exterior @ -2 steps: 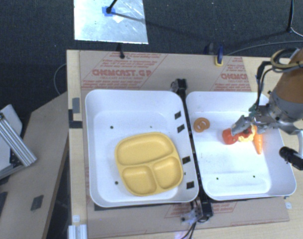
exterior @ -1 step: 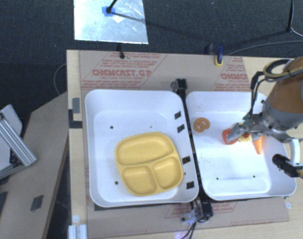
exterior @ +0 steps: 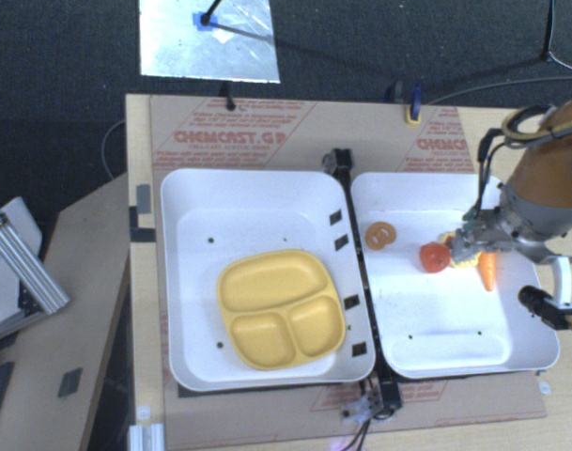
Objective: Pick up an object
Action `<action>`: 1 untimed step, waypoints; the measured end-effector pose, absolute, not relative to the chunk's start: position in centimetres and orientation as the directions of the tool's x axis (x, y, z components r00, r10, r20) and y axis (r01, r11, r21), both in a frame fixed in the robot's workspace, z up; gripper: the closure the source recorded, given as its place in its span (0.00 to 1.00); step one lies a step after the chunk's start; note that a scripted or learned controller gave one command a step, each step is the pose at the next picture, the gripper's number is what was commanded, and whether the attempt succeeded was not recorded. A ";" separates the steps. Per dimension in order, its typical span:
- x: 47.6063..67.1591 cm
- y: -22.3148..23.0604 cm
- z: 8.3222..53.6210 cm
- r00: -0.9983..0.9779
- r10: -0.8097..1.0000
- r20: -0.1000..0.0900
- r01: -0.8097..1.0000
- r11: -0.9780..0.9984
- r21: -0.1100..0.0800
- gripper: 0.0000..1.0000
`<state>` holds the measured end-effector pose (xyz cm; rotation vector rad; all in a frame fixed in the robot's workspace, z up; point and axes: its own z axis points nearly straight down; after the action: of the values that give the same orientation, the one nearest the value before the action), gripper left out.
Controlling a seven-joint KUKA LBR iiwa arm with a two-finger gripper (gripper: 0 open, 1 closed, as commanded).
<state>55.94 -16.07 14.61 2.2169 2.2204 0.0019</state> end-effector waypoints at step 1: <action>55.4 -16.9 20.1 0.000 1.000 -0.002 1.000 0.000 0.006 1.00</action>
<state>55.42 -16.94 20.15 2.2173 2.2169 0.0044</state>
